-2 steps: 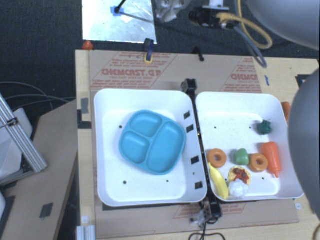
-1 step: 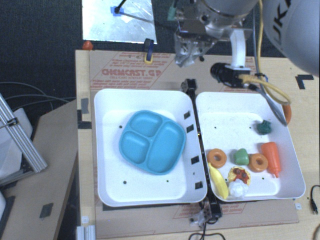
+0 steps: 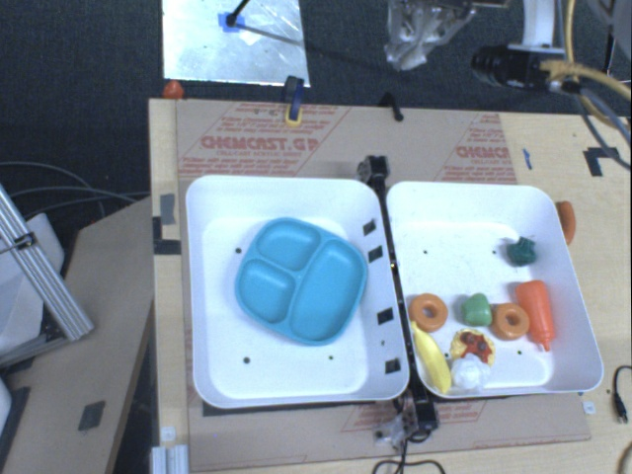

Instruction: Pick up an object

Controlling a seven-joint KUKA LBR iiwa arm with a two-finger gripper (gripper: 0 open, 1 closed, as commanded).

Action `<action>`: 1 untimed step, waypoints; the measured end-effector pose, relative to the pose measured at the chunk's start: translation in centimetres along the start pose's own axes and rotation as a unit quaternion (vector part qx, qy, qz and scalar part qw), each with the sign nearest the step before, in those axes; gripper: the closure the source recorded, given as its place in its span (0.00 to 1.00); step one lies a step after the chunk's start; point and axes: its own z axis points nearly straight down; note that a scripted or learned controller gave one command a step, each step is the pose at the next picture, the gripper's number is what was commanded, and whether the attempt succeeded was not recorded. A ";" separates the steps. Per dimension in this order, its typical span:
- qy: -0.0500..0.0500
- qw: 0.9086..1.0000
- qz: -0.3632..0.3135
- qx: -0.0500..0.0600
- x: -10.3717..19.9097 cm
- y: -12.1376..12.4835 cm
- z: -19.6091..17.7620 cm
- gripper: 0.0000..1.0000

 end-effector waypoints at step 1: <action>-0.001 1.000 0.000 0.007 -3.5 -5.8 4.8 1.00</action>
